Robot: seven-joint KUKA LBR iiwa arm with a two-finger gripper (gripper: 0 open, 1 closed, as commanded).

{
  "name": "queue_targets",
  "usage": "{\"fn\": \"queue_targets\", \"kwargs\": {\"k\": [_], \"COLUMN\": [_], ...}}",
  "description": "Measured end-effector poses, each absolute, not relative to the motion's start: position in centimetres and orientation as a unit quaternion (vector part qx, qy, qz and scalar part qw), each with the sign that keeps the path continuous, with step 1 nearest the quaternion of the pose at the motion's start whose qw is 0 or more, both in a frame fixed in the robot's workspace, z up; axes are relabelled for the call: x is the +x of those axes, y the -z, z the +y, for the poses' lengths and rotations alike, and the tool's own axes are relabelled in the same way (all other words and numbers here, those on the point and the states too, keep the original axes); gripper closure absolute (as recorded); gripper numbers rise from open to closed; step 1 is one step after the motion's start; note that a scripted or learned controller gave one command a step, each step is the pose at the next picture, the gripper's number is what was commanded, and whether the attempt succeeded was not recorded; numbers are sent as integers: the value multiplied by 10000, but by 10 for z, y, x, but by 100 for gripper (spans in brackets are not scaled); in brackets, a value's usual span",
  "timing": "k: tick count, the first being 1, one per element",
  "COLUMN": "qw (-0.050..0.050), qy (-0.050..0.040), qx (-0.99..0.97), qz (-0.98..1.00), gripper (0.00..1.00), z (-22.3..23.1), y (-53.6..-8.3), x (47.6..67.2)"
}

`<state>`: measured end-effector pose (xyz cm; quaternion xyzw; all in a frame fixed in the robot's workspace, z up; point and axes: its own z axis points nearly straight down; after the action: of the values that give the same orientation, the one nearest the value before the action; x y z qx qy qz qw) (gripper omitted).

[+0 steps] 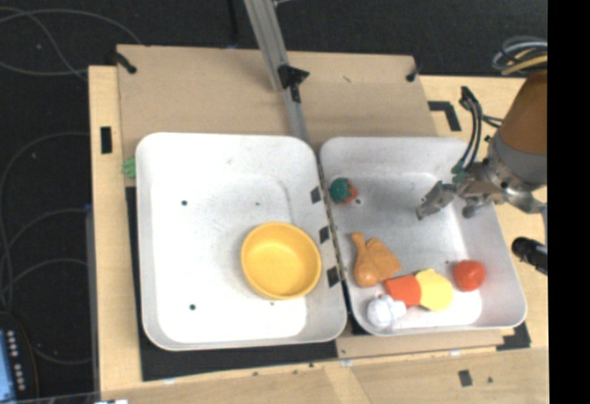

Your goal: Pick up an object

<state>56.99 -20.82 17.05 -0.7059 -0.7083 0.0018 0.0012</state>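
Note:
My gripper (451, 207) hangs over the right side of the right bin (396, 158), open, with nothing between its fingers. Below it, along the bin's front, lie a tan-orange drumstick-shaped toy (371, 261), an orange block (403, 289), a yellow piece (436, 290), a red piece (469, 274) and a white piece (383, 310). A small green and red ball (342, 191) sits near the bin's left wall. The red piece is the closest to the gripper, a short way toward the front.
The left bin (198, 181) holds a yellow bowl (280, 260) near its front right corner. A grey metal pole (267, 29) slants up from the bins' back edge. The arm's orange band (533, 121) is at the right.

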Motion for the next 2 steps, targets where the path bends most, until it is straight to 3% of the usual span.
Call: {"fn": "queue_targets", "kwargs": {"k": [1, 2], "qw": [9, -6], "qy": [-22, -15], "qx": [-7072, -7077], "qz": [-7070, -7065], "gripper": [0, 0], "z": [-214, -216], "y": [-112, -101], "x": [575, 575]}}
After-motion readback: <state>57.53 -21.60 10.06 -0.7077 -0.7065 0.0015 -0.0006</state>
